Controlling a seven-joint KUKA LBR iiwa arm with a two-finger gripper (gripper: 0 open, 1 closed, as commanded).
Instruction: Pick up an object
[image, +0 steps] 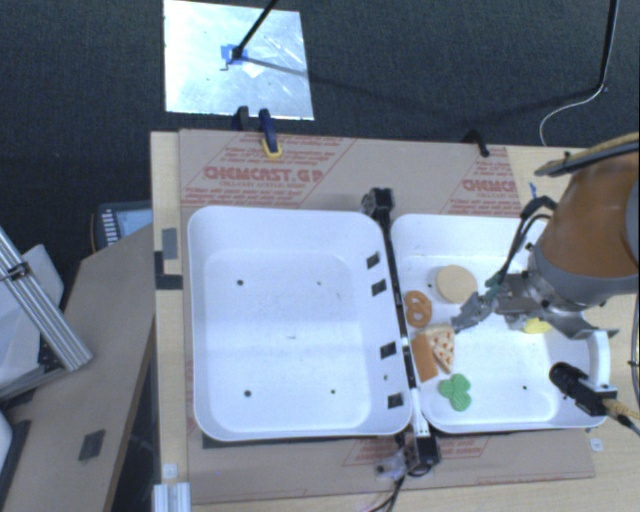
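1. The arm (590, 240) comes in from the right, and its bulky grey and orange wrist is cut off by the frame edge, so much of it is out of sight.
2. The end effector (470, 315) hangs low over the right bin (500, 228), pointing left toward the toy foods. Its fingers are small, dark and blurred against the white floor; I cannot tell how far apart they stand, and nothing can be made out between them.
3. A small yellow piece (537, 326) peeks out from under the wrist, mostly hidden; what it is cannot be told.
4. The objects to pick lie in the left part of the right bin: a round tan disc (455, 282) near the middle, a brown pretzel (418, 306) just beside the dividing wall, an orange wedge with pale spots (433, 354) (possibly a cheese or pizza slice) below it, and a green leafy piece (457, 392) nearest the front rim.
5. The tip of the end effector sits just right of the pretzel and the orange wedge, below the tan disc.
6. A black fitting on a white bracket (585, 385) overlaps the right bin's front right corner.
7. The left bin (290, 320) sits beside it, with black clips (385, 320) along the shared rim.
8. Both bins rest on a cardboard sheet (300, 165) printed in red, laid on the desk (165, 180).
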